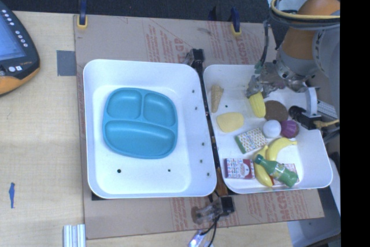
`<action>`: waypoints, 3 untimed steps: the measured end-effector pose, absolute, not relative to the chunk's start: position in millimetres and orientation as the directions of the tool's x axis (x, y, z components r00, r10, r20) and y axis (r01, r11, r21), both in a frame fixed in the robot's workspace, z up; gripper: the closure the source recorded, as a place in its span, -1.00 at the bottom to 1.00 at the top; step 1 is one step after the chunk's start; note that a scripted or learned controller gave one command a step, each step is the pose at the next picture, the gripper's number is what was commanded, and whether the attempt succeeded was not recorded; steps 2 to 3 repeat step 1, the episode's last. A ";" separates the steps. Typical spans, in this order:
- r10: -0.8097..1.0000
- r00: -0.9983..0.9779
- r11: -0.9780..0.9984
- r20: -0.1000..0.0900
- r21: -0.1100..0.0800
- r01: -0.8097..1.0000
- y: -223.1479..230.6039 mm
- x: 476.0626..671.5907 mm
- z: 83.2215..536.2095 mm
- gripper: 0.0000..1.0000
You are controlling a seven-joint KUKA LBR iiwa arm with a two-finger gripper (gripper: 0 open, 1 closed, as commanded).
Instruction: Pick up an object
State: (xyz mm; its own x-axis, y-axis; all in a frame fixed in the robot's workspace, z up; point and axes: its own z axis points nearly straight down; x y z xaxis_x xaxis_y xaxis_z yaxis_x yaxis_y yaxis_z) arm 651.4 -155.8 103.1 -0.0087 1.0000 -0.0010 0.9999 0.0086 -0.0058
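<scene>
The gripper (pixel 258 87) hangs low over the far right part of the right bin (pixel 324 153), its tips just above a small yellow piece (pixel 257 105); whether the jaws are apart or together cannot be told, and nothing is seen between them.

Just past that piece lie one brown disc (pixel 277 110), one purple ball (pixel 290 128) and one white ball (pixel 272 128), close together. Nearer the bin's middle sit one pale yellow block (pixel 230 121) and one cream cone (pixel 216 96), the cone close to the left wall. Toward the near edge are one patterned card (pixel 251 140), one banana (pixel 279 147), one red-and-white carton (pixel 237 168) and one green bottle (pixel 278 171), with a second yellow shape under the bottle. Things crowd the right and near side; the bin's far left corner and near right corner have bare floor.

The left bin (pixel 98 124) holds one blue divided tray (pixel 140 123), with open white floor all round it. A handheld controller (pixel 14 49) rests on the bench at far left, well apart.
</scene>
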 end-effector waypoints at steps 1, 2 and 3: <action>1.000 -0.011 0.011 0.002 0.002 1.000 -68.4 626.0 197.7 1.00; 1.000 -0.011 0.011 0.002 0.002 1.000 -68.4 626.0 197.7 1.00; 1.000 -0.011 0.011 0.002 0.002 1.000 -68.4 626.0 197.7 1.00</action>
